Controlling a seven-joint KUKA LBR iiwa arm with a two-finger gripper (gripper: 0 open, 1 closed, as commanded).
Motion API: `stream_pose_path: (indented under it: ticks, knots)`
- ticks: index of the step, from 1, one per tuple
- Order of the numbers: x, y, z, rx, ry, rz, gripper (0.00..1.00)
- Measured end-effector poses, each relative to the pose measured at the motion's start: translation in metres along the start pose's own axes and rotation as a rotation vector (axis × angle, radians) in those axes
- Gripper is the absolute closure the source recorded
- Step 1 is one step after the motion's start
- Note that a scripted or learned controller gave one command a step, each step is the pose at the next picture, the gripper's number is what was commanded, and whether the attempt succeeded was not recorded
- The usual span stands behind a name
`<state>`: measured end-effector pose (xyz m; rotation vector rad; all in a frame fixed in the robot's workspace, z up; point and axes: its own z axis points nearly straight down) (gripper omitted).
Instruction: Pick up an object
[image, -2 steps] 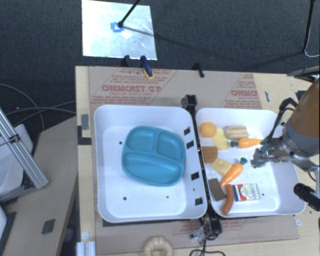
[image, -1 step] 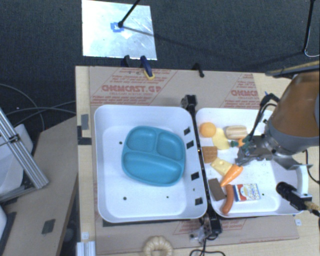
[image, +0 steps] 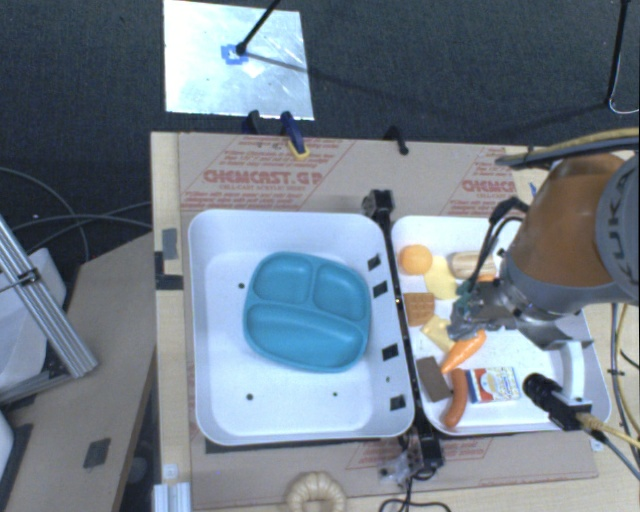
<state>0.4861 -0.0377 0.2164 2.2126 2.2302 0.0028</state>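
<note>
1. Camera view, end effector: the gripper (image: 468, 318) hangs low over the right bin (image: 582, 420), at the end of the grey and orange arm (image: 575, 235) that enters from the right. Its state cannot be determined, because the wrist body masks the tip.

2. Camera view, candidate object: the carrot (image: 462, 352) lies in the right bin just below the gripper, touching or very nearly touching it (contact cannot be confirmed). Its long axis runs diagonally, with the thick end up and to the right and the tip down and to the left.

3. Camera view, neighbours, located relative to the carrot:
   - sausage (image: 457, 401): directly below, nearly upright in the frame.
   - small carton (image: 494, 384): below and to the right.
   - brown block (image: 433, 380): below and to the left.
   - yellow wedge (image: 438, 332): just to the left.
   - orange ball (image: 415, 260): well above and to the left.

4. Camera view, left bin (image: 215, 330): holds a blue divided plate (image: 308, 309), well left of the carrot.

5. Assessment: the carrot is the nearest object. A grasp would likely need to close across its diagonal axis.
</note>
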Motion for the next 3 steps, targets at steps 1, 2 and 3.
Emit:
stream_pose_path:
  ticks: [1, 2, 3]
  knots:
    - [0.004, 0.006, 0.001, 0.000, -0.001, 0.002, 1.00]
    - [-0.011, 0.006, -0.004, 0.000, -0.001, 0.007, 1.00]
    - [0.000, 0.009, -0.018, -0.001, -0.001, 0.002, 1.00]
